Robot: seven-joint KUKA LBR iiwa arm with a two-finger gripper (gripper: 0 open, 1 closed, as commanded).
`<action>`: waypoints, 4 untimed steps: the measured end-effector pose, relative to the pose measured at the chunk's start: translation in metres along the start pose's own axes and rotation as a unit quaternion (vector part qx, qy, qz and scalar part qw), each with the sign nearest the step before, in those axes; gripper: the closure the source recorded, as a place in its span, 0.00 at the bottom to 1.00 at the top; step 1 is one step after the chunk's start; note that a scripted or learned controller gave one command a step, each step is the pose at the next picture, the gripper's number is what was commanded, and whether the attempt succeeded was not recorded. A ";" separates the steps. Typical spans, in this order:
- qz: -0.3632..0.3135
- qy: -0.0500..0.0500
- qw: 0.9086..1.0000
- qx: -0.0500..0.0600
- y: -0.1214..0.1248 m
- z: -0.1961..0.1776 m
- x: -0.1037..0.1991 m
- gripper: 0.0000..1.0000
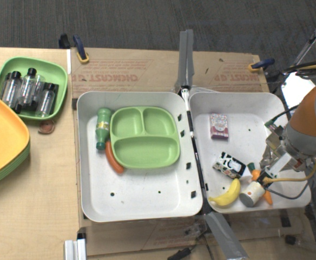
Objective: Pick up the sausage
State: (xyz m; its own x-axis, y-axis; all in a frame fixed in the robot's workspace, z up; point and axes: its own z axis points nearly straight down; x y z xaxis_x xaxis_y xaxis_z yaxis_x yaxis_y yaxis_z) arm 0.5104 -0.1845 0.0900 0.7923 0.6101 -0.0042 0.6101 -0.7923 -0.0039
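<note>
You are working across two bins: the arm [309,123] is hovering over the right bin [239,104], claw [269,164] state I cannot tell. The sausage [114,157] is lying in the left bin [136,199], touching the green plate [144,136]; approach along its free left side.

Green divided plate [144,137] and green bottle [102,128] in left bin [142,202]; banana [226,195] in right bin [244,104].

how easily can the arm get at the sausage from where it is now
Probably yes, but awkwardly. The sausage lies in the left bin, wedged against the green divided plate with the green bottle at its upper end. The gripper is over the right bin, across the divider.
</note>
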 end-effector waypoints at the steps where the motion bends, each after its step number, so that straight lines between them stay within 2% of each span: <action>1: -0.005 0.000 1.000 0.000 0.020 -0.011 -0.008 1.00; 2: 0.031 0.000 1.000 0.000 0.027 -0.031 -0.022 1.00; 3: 0.136 0.000 0.991 -0.001 0.088 -0.021 0.054 1.00; 4: 0.224 0.000 0.975 0.000 0.081 -0.034 0.044 1.00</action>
State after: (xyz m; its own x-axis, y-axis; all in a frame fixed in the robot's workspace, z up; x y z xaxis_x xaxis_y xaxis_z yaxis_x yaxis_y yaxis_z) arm 0.5943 -0.2218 0.1232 0.9792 0.2027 -0.0053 0.2027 -0.9792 -0.0019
